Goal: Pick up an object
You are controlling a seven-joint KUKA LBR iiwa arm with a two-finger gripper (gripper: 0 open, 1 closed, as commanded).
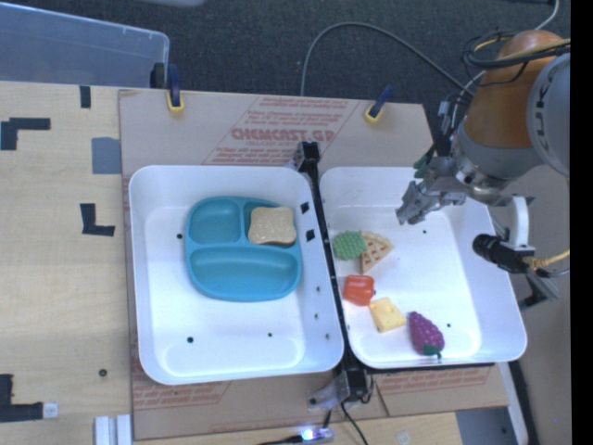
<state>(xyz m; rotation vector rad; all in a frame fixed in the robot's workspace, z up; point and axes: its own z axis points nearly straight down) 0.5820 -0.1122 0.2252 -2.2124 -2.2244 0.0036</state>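
The right bin (482, 336) holds several toy foods: a green leafy piece (348, 244), a tan waffle-like wedge (375, 248), a red-orange piece (359, 289), a yellow block (387, 314) and a purple grape bunch (426, 333). My gripper (413, 209) hangs over the upper right part of that bin, above and to the right of the wedge, with nothing seen between its fingers. In the left bin (157, 341) lies a blue divided plate (232, 272) with a slice of toast (272, 225) in its upper right compartment.
A black divider (320, 239) runs between the two bins. Yellow and blue clamps (174, 100) hold the cardboard sheet at the back. A black fitting (496, 248) sticks out by the right bin's right rim. A cable (371, 31) arcs behind the bench.
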